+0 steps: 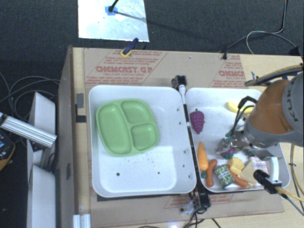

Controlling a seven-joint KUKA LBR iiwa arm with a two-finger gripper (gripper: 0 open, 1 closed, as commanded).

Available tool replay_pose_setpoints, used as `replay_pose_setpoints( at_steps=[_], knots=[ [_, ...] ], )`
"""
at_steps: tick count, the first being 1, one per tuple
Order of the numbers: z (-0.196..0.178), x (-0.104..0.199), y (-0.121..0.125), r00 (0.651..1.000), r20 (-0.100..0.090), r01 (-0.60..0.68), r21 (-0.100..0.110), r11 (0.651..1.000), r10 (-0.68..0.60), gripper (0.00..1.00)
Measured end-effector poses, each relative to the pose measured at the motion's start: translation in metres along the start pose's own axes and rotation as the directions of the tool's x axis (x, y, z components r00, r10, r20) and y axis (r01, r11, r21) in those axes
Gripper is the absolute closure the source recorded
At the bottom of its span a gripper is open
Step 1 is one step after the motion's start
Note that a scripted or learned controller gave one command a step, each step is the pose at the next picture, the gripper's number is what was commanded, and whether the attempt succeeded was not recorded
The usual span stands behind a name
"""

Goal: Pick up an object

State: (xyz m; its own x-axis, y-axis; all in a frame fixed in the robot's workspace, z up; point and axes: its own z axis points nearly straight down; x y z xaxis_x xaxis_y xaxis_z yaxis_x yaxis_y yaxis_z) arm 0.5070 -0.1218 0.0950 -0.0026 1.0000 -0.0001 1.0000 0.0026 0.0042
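Note:
My gripper [229, 146] reaches down into the right bin [213, 96], low over the toys in its middle. Right under it lies a small dark purple and green thing [230, 152], partly hidden by the gripper. A purple bunch of grapes [197, 120] lies to the gripper's left near the bin's wall. An orange carrot [203, 156], a green can [223, 175] and a yellow block [236, 165] lie toward the front. A yellow banana [232, 106] sits at the back, partly behind the arm.
The left bin [142, 175] holds a green divided plate [127, 126]. The arm's orange band [273, 108] and grey wrist cover the right bin's right side. A black clamp [180, 82] sits where the two bins meet. Cables run along the bench's right edge.

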Motion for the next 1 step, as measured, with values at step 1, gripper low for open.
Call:
replay_pose_setpoints(
  at_steps=[1],
  knots=[
    [-0.09, 0.0835, 0.0394, 1.0, -0.001, 0.002, 0.0, 1.0, -0.002, 1.0]
  ],
)
